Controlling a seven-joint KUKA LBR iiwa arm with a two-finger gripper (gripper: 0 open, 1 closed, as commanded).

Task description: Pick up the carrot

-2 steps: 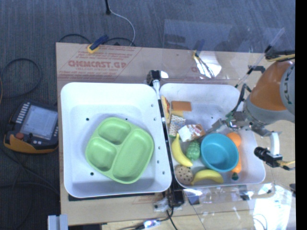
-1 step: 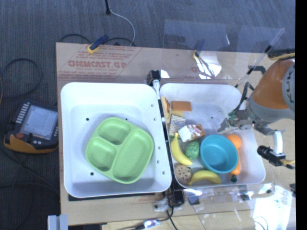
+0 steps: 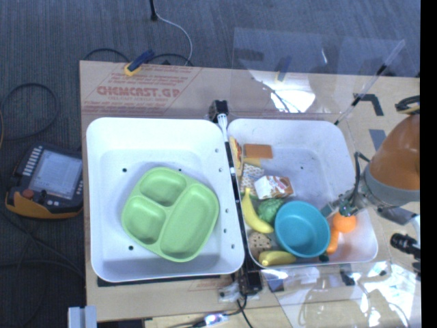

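Note:
The carrot (image 3: 343,224) is a small orange piece lying near the right wall of the right bin (image 3: 307,130), just right of a blue bowl (image 3: 300,229). My gripper (image 3: 347,206) reaches in from the right and sits directly over the carrot's upper end, touching or nearly touching it. The wrist and the glare there hide how the gripper meets the carrot. The arm's orange band (image 3: 408,152) hangs above the bin's right edge.
The right bin also holds two bananas (image 3: 251,214) (image 3: 276,257), a green vegetable (image 3: 270,209), a snack packet (image 3: 273,185) and a brown block (image 3: 257,152). A green divided plate (image 3: 171,214) lies in the left bin (image 3: 136,130). A teach pendant (image 3: 44,183) lies on the floor at left.

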